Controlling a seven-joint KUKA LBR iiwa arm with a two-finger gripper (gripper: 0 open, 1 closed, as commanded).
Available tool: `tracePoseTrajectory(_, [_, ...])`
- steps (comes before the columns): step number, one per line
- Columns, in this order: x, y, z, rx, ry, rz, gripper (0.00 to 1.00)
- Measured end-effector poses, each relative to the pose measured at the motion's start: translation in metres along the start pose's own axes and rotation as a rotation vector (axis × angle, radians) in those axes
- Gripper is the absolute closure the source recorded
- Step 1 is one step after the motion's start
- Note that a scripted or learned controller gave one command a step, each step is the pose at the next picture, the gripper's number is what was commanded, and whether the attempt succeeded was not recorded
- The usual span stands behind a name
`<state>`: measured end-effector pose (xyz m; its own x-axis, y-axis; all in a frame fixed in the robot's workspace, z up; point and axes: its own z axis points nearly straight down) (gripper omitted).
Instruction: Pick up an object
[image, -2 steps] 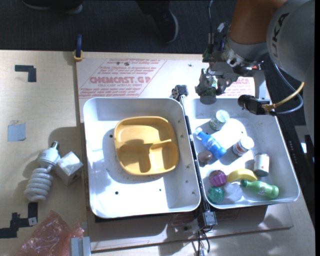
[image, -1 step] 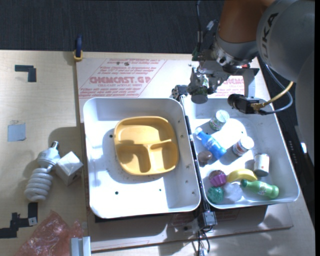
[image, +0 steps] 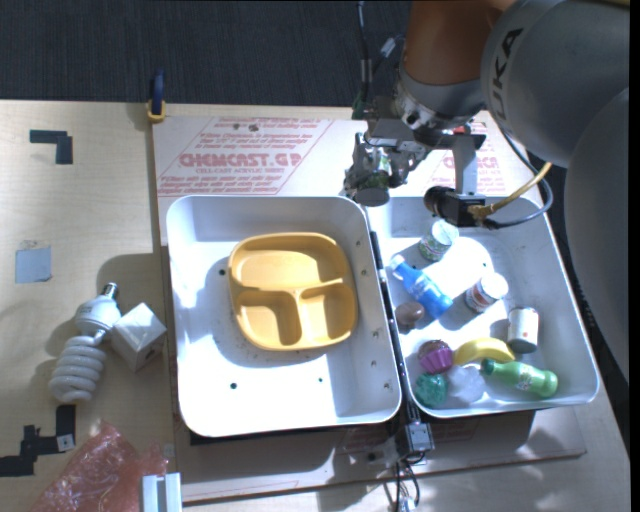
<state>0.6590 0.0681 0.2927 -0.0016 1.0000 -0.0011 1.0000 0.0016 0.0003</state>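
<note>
My gripper (image: 372, 180) hangs over the back rim where the two bins meet, at the top left corner of the right bin (image: 560, 290). A small dark greenish shape shows at its tip, too unclear to name. The right bin holds a blue bottle (image: 425, 288), a small green-capped bottle (image: 437, 240), a red-capped jar (image: 486, 293), a white can (image: 523, 327), a banana (image: 484, 350), a green bottle (image: 522, 377), a purple ball (image: 434, 355), a teal object (image: 432, 388) and a brown lump (image: 408, 316). A yellow divided tray (image: 292, 290) lies in the left bin (image: 200, 380).
The grey arm with its orange band (image: 440, 45) reaches in from the top right, above the right bin's back edge. On the bench to the left of the bins lie a spiral light bulb (image: 80, 350), a white cube (image: 140, 330) and a pink plastic bag (image: 100, 465).
</note>
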Motion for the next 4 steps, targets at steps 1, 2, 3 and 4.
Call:
tracePoseTrajectory(1, [-0.057, 0.000, 0.005, 0.001, 0.000, 0.003, 1.00])
tracePoseTrajectory(2, [-0.046, 0.000, 0.021, 0.002, 0.000, 0.000, 1.00])
tracePoseTrajectory(3, [-0.016, 0.000, 0.014, 0.000, 0.000, 0.000, 1.00])
tracePoseTrajectory(4, [-0.037, 0.000, 0.016, 0.001, 0.000, 0.004, 1.00])
